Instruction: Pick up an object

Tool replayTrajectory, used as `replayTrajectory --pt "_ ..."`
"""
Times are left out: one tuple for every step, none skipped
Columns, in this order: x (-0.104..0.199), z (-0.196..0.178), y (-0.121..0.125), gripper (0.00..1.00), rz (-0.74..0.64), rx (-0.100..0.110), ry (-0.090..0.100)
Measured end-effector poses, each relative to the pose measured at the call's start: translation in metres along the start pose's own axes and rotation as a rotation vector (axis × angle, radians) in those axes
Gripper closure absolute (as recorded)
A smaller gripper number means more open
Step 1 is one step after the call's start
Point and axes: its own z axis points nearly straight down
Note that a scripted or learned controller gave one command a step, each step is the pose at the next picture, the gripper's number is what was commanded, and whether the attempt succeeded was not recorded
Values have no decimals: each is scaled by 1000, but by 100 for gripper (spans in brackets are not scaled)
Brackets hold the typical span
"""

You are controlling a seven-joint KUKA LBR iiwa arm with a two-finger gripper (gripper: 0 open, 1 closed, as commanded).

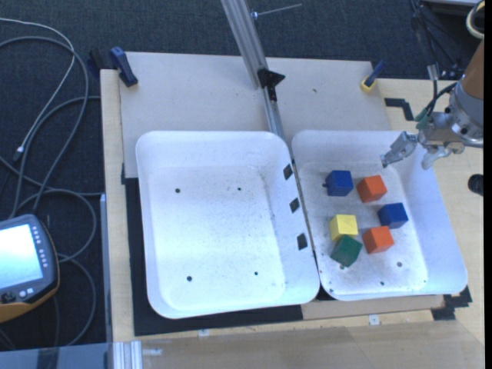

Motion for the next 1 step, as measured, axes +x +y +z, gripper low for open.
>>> replayTrajectory --pt "69 37 -6 0 -5 4 5"
